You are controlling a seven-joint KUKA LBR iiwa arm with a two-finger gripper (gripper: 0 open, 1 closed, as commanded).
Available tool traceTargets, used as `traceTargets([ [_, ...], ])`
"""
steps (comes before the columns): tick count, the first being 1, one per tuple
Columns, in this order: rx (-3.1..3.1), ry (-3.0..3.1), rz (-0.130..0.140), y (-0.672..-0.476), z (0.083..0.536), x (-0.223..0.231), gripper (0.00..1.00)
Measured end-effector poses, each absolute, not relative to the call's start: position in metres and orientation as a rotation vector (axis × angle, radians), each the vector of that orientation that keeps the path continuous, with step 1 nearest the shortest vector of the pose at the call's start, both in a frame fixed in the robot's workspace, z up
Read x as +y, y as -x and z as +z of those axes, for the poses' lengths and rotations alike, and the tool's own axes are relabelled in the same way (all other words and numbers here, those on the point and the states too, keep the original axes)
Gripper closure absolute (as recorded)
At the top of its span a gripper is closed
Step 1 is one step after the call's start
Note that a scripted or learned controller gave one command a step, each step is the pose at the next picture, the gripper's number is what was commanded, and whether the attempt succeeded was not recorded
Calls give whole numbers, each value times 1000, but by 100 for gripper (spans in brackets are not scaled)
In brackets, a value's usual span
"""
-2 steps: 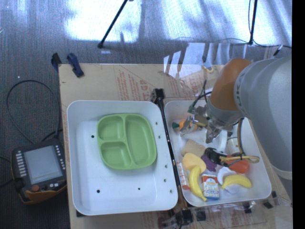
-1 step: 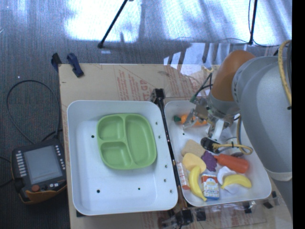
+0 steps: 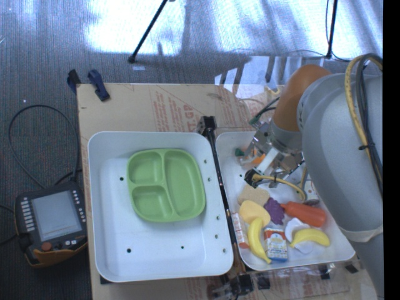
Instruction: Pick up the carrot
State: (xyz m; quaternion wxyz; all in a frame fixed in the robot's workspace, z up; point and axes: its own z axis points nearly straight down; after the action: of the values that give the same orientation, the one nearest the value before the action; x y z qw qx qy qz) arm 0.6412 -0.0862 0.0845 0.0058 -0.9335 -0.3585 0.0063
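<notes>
Grey arm's pincer hovers in right white bin, frame's centre right; finger state unclear. Orange tapered carrot lies lower right, beside purple toy, above yellow banana.

Plate in left bin; carrot in right bin.

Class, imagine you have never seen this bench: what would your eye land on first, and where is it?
Probably the green divided plate, alone in the left bin. Next, the bright heap in the right bin: an orange carrot, two bananas and a purple piece. The big grey arm looms over that bin.
</notes>
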Motion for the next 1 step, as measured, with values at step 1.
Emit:
traceTargets([
  [1,-1136,2917,25,-641,94,-85,100],
])
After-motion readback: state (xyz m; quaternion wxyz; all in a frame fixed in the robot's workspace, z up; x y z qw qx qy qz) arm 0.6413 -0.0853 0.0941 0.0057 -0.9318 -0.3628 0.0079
